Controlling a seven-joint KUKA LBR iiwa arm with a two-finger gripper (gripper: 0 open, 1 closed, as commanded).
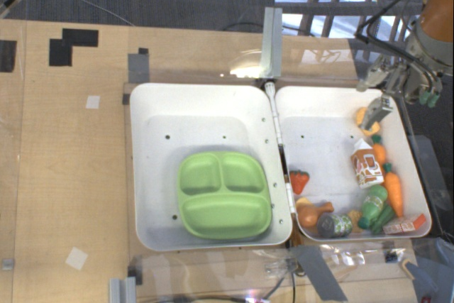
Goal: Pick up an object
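Spreading across most of the view is the light wooden bench (64,174), and on it sit two shallow white bins side by side. Left bin (152,117) carries a green divided plate (224,194) with three compartments, lying flat toward its near side. Right bin (319,131) has its toys gathered along the right wall and the near edge. The grey arm (433,18) comes in at the upper right, cables looping off it, and its gripper (374,116) hangs over the far right corner of the right bin, just above a small yellow-orange piece (363,116) by the wall; whether the fingers are parted or closed cannot be made out, and nothing shows clearly held between them.

Below the gripper a small white and brown carton (367,165) stands tilted, with an orange carrot (394,191) just beside it along the right wall. A green bottle-like toy (374,208) lies near the carrot's lower end, and a flat red and white packet (406,225) rests in the near right corner. Along the near edge sit a dark round can (333,225) and a brown toy (312,211), touching or nearly so. A red strawberry (299,182) lies apart from them, close to the bin's left wall
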